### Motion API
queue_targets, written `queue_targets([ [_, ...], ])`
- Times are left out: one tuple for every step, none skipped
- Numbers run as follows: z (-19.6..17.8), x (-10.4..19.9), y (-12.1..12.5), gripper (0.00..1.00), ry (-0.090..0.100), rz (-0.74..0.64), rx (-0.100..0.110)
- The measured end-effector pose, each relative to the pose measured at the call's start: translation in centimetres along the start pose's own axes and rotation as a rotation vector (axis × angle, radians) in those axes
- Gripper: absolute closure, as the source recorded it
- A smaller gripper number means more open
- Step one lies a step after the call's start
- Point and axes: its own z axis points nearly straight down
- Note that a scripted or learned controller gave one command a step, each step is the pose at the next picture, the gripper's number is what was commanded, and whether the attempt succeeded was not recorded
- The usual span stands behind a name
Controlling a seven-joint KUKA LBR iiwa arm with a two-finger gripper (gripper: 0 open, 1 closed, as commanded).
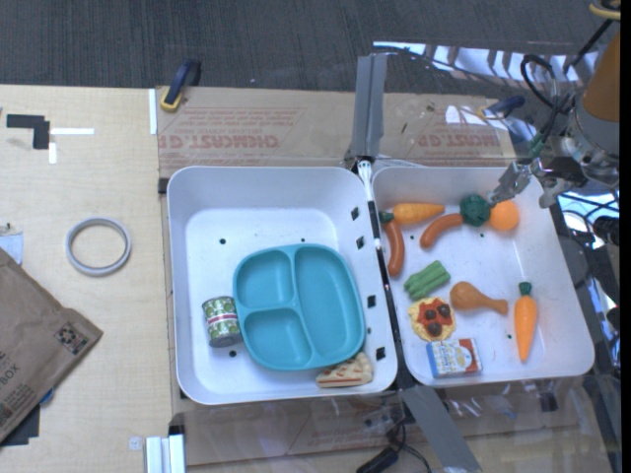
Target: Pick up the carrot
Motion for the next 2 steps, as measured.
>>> queue_targets([
  [4.7, -3.2, -6.6, 0.0, 0.001, -0.213, -0.001],
  [11.8, -3.1, -10.2, 0.0, 0.001, -0.323, -0.004],
])
